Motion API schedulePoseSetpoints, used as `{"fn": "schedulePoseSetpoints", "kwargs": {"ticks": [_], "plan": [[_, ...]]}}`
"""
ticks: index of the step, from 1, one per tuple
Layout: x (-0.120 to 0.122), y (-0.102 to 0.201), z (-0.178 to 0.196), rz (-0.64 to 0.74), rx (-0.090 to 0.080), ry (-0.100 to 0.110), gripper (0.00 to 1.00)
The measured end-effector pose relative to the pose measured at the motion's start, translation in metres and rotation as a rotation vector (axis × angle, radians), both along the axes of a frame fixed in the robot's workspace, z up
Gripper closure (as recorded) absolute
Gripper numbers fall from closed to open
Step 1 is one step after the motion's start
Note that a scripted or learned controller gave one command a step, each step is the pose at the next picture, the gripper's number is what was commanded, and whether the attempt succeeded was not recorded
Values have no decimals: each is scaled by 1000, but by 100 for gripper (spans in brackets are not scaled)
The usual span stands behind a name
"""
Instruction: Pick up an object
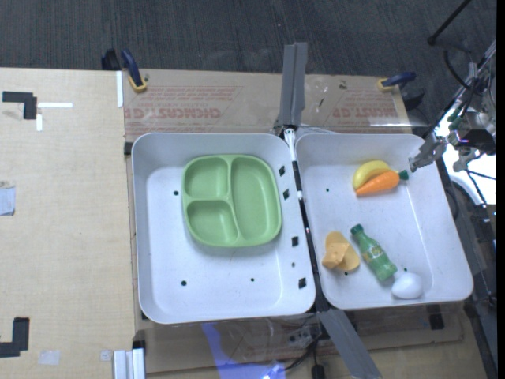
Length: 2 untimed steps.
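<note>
Carrot [378, 182]: orange, lying in the right bin [439, 235] near its far right corner, touching the yellow banana [369, 170] behind it.
Gripper [420, 158]: at the right bin's far right rim, just beside the carrot's green tip; grip state cannot be told.
Green bottle [373, 253]: lying near the bin's front.
White egg [408, 286]: beside the bottle's base.
Tan piece [340, 252]: left of the bottle.
Left bin [158, 275]: holds a green divided plate [232, 200].

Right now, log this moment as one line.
gripper: at right bin rim | nearest: carrot | green plate: left bin
</note>
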<state>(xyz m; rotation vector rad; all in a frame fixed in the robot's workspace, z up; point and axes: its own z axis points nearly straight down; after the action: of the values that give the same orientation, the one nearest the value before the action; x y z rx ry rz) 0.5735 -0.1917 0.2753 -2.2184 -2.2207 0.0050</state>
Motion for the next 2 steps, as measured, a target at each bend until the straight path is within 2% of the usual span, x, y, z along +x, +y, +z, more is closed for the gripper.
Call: {"fn": "schedulePoseSetpoints", "kwargs": {"ticks": [1,2], "plan": [[-3,18,-164,-20,1,0,0],[65,42,-186,11,0,0,0]]}}
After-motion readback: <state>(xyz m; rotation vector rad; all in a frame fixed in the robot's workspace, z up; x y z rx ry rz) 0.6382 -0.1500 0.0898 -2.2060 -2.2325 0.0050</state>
